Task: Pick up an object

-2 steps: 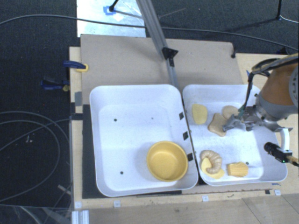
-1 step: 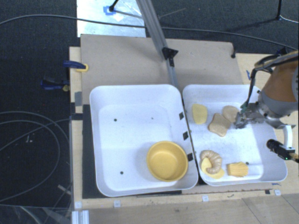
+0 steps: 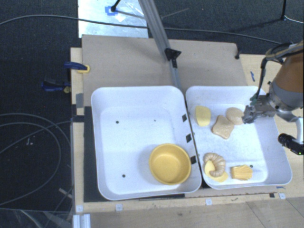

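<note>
The right bin (image 3: 273, 151) holds several small food-shaped pieces. A pale yellow wedge (image 3: 203, 116) lies at its upper left, and a tan toast-like slab (image 3: 223, 127) sits beside it. A rounded beige piece (image 3: 233, 115) lies just right of the slab. A curled tan pastry (image 3: 214, 163) rests partly on a yellow piece (image 3: 219, 175) near the front, with a ridged yellow piece (image 3: 242, 172) to its right. My gripper (image 3: 250, 115) hangs low over the right bin, close against the right side of the beige piece. Nothing visibly sits in its grasp.
A yellow bowl (image 3: 170, 163) stands at the front right of the left bin (image 3: 114, 127). A grey pole (image 3: 159, 30) slants down to the bins' shared wall. The arm's body (image 3: 289, 87) covers the right bin's far right corner.
</note>
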